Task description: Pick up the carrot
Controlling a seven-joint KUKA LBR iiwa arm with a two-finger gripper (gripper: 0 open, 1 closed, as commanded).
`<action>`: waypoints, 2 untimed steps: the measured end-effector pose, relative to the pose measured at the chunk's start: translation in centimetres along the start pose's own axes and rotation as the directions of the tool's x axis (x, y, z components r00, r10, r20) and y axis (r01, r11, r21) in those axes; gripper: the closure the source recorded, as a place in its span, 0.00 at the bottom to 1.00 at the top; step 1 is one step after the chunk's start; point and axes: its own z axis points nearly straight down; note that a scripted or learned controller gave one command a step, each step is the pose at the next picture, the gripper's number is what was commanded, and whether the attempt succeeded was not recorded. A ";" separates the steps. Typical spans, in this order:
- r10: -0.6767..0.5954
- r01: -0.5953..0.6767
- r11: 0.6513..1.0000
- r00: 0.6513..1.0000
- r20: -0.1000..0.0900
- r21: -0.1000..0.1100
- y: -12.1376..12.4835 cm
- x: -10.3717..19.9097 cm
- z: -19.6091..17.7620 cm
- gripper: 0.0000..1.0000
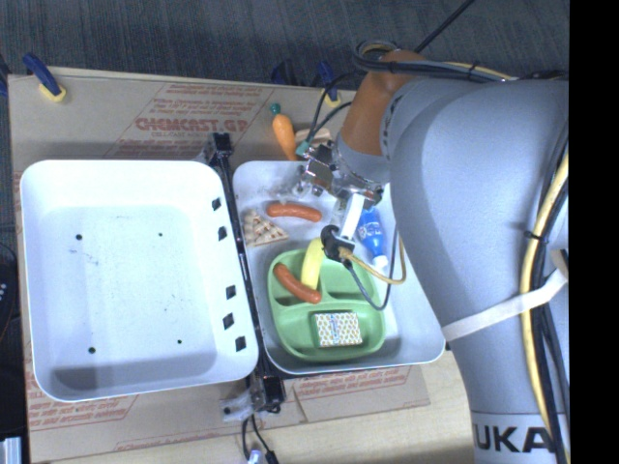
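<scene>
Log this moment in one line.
carrot: on cardboard beyond right bin | gripper: above bin's far edge, beside carrot | grasp: none seen

**Robot lab bench**

Marked as a lab by a grey KUKA arm (484,211), two white bins (126,278) side by side on printed cardboard (193,114), a blue clamp (44,75) at the bench's far left corner, and dark carpet (145,17) beyond.

Orange carrot (283,135), green tray (290,334), yellow banana (312,263), white bin (126,288), blue bottle (369,232)

Inventory: two white bins (39,288) (414,303), two sausages (292,211) (296,284), one carrot (281,133), one green tray (290,329), one banana (311,262), one blue bottle (370,232), one cracker (261,227), one patterned block (338,329).
</scene>
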 end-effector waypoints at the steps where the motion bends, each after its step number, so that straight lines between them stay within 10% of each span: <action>1: -0.061 0.061 0.998 0.998 0.004 0.010 -1.9 4.7 -9.5 0.00; 2: 0.030 -0.030 0.999 1.000 0.008 0.015 -1.1 2.7 -0.2 0.00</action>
